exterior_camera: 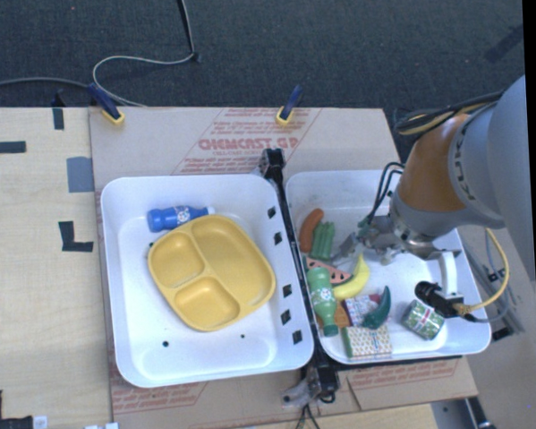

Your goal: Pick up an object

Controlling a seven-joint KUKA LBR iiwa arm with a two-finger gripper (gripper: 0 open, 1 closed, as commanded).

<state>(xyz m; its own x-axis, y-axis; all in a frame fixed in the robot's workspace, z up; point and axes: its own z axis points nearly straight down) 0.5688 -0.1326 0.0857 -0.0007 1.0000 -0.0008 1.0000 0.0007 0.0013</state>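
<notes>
My gripper (370, 241) hangs low in the right bin (476, 337), under the grey arm with its orange band. It is just right of a green toy vegetable (324, 240) and an orange sausage-like piece (311, 224). A yellow banana (354, 281) lies directly below it, beside a watermelon slice (340, 273). A green bottle (322, 298), a dark green pepper (379, 309), a patterned box (369, 340) and a small green can (423, 318) fill the bin's near side. I see nothing lifted off the bin floor.
The left bin (132, 351) holds a yellow divided plate (213, 270) and a blue bottle (174, 217) at its far edge. A black divider with clips (286, 253) separates the bins. The arm's cable and black fitting (431, 296) hang over the right bin's right side.
</notes>
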